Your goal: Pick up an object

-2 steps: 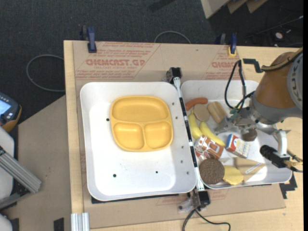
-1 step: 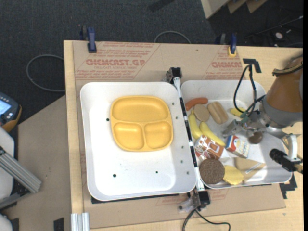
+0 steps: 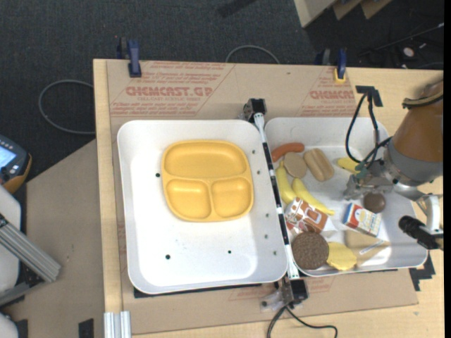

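Brown disc (image 3: 310,249) nearest; banana (image 3: 299,191) lies diagonally; pincer (image 3: 368,187) state unclear.

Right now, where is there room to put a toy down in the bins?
The left bin has bare floor in front of the yellow tray and along its left wall. The right bin is crowded: banana, hot dog, cookie, carton and the hand.

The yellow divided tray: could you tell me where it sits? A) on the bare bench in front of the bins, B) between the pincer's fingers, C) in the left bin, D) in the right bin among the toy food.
C: the yellow divided tray lies flat in the left bin, while the toy food, such as the banana, is in the right bin.
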### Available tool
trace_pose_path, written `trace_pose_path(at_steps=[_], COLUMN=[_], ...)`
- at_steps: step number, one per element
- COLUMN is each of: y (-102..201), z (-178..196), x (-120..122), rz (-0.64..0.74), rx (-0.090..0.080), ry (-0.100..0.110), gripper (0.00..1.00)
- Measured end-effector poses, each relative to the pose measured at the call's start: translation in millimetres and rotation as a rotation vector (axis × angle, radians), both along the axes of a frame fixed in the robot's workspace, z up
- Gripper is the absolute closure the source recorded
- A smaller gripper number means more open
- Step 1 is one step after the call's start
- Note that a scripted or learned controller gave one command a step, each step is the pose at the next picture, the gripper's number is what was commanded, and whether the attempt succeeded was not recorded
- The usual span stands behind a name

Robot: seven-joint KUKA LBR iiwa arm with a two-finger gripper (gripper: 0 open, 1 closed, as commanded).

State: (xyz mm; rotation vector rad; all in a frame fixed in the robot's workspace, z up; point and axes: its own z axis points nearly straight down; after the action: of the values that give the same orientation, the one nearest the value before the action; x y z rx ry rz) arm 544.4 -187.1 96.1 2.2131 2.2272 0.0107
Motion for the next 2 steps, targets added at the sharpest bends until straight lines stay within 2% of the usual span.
trace_pose_path(at_steps=[1,2], y=[0,14], z=[-1,-9], x=[0,-57], rz=[-0.001,-0.009], rx=[0.001,-0.004], ry=[0.001,0.000], gripper=[0.00,0.00])
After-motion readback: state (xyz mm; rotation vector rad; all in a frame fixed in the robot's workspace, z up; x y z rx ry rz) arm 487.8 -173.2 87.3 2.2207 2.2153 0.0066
